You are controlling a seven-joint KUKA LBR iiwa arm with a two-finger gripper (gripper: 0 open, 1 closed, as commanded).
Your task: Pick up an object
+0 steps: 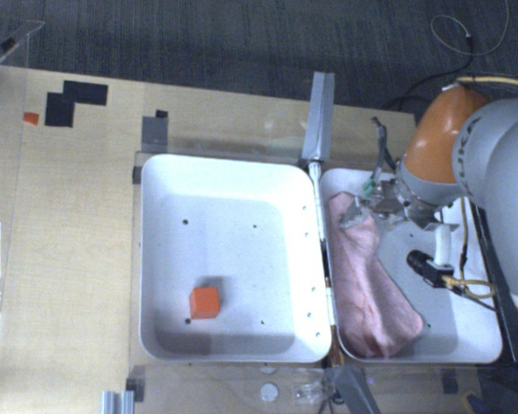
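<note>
The arm [473,145] reached in from the right, wrist bent down over the right bin [470,333]. The gripper [368,208] sat at the upper end of the pink cloth [368,283]; finger state could not be told. An orange block [205,303] lay in the left bin [233,200].

We see our one arm [499,146] coming in from the right edge of the frame, its broad grey body filling the upper right corner. The orange band [438,134] sits just left of that grey bulk, and below it the wrist narrows and slants down toward the left. Our hand [368,204] hangs at the end of the wrist, right of the frame's centre and in its upper half, pointing down and leftward.
</note>
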